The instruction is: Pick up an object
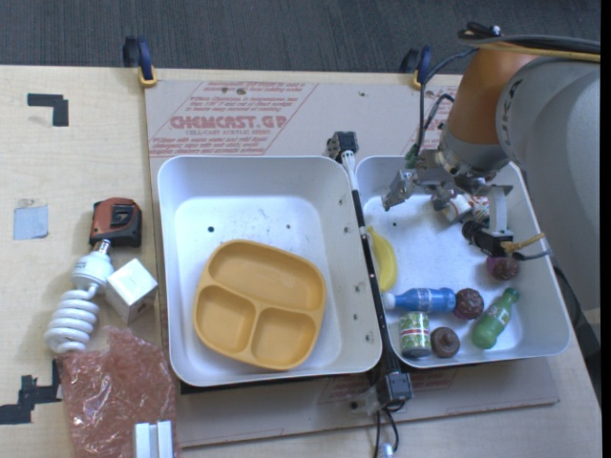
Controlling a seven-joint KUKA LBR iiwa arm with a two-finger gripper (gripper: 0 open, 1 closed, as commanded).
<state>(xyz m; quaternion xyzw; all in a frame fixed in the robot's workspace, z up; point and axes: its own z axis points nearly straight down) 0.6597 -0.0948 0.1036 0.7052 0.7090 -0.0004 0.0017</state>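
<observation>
tool (449, 194) hovering over far end of right bin (544, 337), open or closed: cannot tell. nothing seen held. blue bottle (425, 300), green bottle (495, 320), can (414, 335), banana (384, 260) lying in right bin, nearer end. pick judged not yet done; descent, grasp, lift left.

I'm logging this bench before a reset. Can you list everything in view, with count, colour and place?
bins: 2, white, side by side on the bench
tray: 1, yellow, left bin
banana: 1, yellow, right bin, left wall
blue bottle: 1, right bin
green bottle: 1, right bin, front right
can: 1, green, right bin, front
brown balls: 2, right bin, front
dark ball: 1, right bin, right side
bulb: 1, white, left of bins
cube: 1, white, beside bulb
tape measure: 1, black and orange, left of bins
red bag: 1, front left
arm: 1, grey with orange band, over right bin
gripper: 1, over right bin's back
</observation>
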